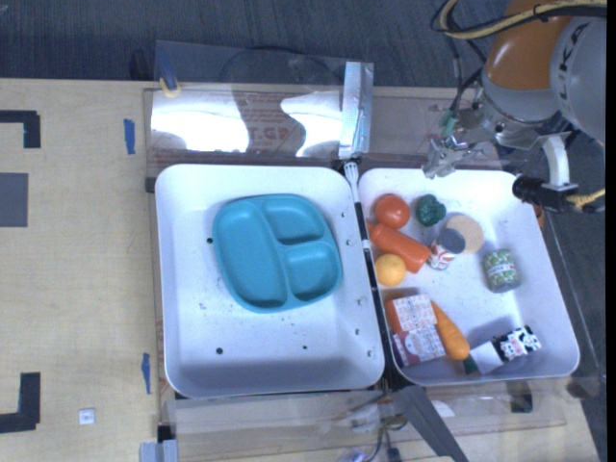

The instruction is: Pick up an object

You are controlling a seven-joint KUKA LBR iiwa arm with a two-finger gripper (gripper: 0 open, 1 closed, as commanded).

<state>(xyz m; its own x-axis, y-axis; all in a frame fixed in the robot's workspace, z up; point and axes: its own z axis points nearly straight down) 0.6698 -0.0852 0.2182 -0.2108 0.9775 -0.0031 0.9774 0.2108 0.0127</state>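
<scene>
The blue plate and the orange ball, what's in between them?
In the camera view, the blue divided plastic plate and small round orange ball sit in separate bins; bare white floor and the two bins' meeting rims lie between.

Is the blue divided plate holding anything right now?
Empty: the blue plate in the left bin shows all compartments bare.

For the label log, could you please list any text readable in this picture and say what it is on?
None reads clearly.
Red-and-white packet: print too blurred.
Black-and-white carton: pattern, no legible words.
Green can: label too small.
Brown board behind the bins: faint reddish lettering, lost in glare.
</scene>
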